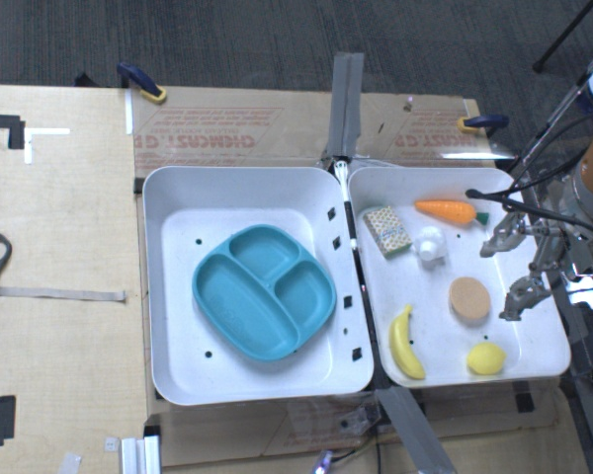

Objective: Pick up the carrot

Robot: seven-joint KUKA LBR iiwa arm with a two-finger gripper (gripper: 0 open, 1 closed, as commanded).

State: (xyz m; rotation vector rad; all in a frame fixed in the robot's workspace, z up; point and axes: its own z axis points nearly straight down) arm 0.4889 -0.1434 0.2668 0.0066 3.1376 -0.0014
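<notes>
Camera view, gripper point(511, 277) open, empty

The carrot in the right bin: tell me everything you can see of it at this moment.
The carrot is a small orange piece, smooth and plastic-looking like a toy, with a green stub at its end toward the bin's right wall. It lies flat on the floor of the right bin, near the far edge, its length running roughly left to right. Nothing touches it: the white ball and the speckled sponge block lie apart from it, nearer the camera. The claw sits to its right, near the bin's right wall, not on it.
</notes>
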